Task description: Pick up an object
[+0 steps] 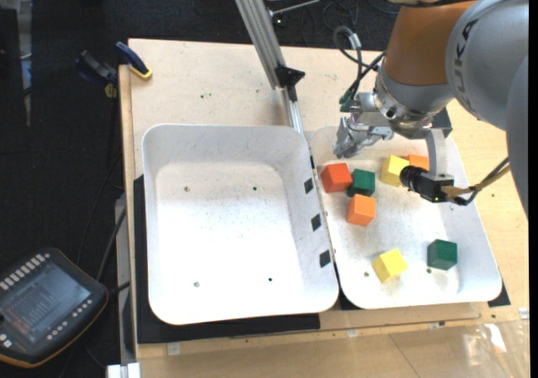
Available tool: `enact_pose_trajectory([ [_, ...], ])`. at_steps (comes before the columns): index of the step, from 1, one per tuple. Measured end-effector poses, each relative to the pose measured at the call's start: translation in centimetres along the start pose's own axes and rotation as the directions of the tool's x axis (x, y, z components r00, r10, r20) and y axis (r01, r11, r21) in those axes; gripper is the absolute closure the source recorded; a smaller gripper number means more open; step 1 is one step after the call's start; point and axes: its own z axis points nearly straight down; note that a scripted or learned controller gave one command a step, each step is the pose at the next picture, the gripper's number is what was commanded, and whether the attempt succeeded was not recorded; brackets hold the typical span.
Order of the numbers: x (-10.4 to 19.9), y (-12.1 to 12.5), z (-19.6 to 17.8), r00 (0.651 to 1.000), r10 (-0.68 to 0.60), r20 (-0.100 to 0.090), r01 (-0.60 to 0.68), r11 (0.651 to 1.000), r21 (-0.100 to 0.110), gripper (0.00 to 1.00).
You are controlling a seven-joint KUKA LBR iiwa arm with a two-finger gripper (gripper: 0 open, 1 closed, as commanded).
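Note:
Several small blocks lie in the right bin [471,280]. A red-orange block [336,175] sits at its upper left, a dark green block [364,182] right beside it, and an orange block [361,209] just below them. A yellow block [392,170] and a partly hidden orange block [418,162] lie further right. Nearer the front are another yellow block [389,265] and a green block [442,254]. My gripper [350,148] hangs over the bin's upper left, just above the red-orange block, with nothing visibly between its fingers.
The left bin [168,284] stands beside the right one. A slanted metal rod [261,32] runs down to the bins' shared top edge. A blue-and-yellow clamp [133,61] grips the bench's left corner. A black fitting [426,185] on the arm hangs over the right bin.

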Motion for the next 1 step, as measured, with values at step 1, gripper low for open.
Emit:
enact_pose_trajectory([
  [1, 4.87, 1.03, 1.58, 1.000, 0.002, 0.001, -0.002, 1.000, 0.003, 1.00],
])
